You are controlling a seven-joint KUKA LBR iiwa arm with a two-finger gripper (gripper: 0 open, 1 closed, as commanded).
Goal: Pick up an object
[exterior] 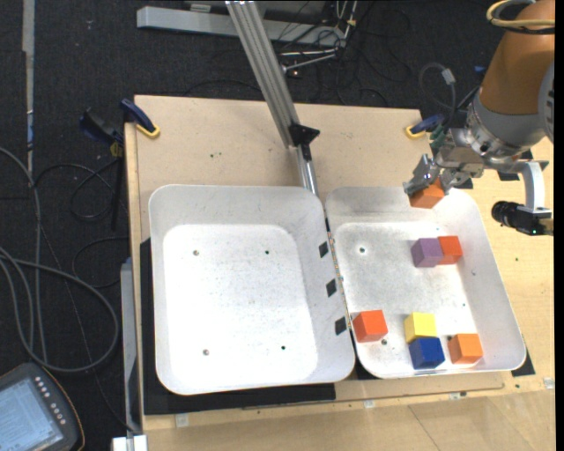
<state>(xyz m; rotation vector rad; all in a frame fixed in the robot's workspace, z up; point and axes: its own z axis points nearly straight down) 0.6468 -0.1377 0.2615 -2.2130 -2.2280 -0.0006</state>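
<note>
One orange block point(427, 196) sits clamped between the fingers of the gripper point(426, 187), lifted above the right bin's point(493, 264) far corner; the pick appears made, and carrying it clear likely follows.

My tabletop point(229, 141) is a pale wooden board. Two shallow white bins sit on it side by side, touching: the left bin point(233, 282) and the right bin point(493, 291). Clamps grip its far corners point(141, 119).

Dark carpet floor point(62, 291) with loose cables point(35, 220); metal frame point(229, 19) at top.
</note>
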